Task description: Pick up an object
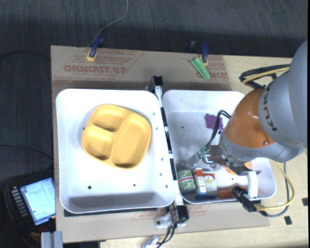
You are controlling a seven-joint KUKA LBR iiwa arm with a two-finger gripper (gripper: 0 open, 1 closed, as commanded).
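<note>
In the right bin [186,107], near its front edge, lie a small green packet [185,181] and a red, white and blue carton [205,183] side by side. A purple item [212,121] rests farther back in that bin. My gripper [215,161] hangs low over the right bin, just above and right of the carton, under the orange wrist band [248,125]. The arm's bulk hides its fingertips. The left bin [72,190] holds a big yellow three-lobed plastic tray [116,135].
A green clip [200,67] and a blue clamp [95,47] sit on the brown board behind the bins. A black divider bar [164,128] runs between the bins. Cables trail at the bench's right front, and a small screen [37,199] sits at the lower left.
</note>
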